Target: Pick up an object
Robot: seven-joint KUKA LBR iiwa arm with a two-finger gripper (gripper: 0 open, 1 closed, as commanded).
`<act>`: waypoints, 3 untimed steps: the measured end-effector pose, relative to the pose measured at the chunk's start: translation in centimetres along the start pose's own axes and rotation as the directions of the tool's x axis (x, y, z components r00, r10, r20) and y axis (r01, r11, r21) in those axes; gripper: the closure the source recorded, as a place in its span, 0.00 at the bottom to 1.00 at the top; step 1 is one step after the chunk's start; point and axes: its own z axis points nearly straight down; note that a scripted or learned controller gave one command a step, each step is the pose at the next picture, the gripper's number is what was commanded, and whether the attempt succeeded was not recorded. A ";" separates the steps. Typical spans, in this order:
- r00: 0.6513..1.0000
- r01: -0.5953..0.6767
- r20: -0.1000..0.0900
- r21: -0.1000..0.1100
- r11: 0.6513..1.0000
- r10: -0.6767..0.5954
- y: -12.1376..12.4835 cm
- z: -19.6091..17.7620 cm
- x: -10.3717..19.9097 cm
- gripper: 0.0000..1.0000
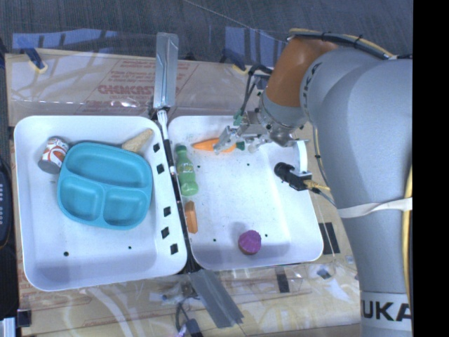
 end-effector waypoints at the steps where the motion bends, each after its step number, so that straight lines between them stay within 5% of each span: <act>1: 0.915 0.403 0.003 -0.003 0.915 -0.403 0.0 2.0 5.0 0.00; 2: 0.693 0.721 0.013 -0.008 0.693 -0.721 0.3 -8.5 8.3 0.00; 3: 0.488 0.873 0.015 -0.005 0.488 -0.873 -2.0 0.1 7.0 0.00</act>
